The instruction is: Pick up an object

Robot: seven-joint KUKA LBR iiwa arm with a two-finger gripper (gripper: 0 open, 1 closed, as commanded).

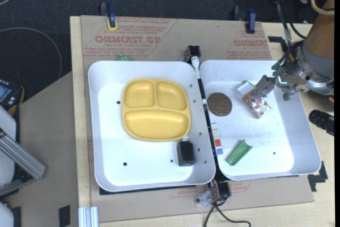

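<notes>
In the right bin [297, 162], my gripper [262, 87] reaches in from the right and hangs directly over a small red and white packet [258, 106]. The packet lies in the bin's upper middle, with a pale green and white corner [245, 86] showing to the gripper's left. Whether the gripper touches the packet cannot be made out. A brown disc [219, 104] lies near the bin's left wall. Toward the front lies a green stick-shaped object [238, 152].
The left bin [106, 157] holds a yellow divided plate [156, 109] and a small black box [185, 152] at its front right. A thin white, red and blue strip [216, 138] lies along the right bin's left wall. The arm [319, 56] covers the right bin's far right corner.
</notes>
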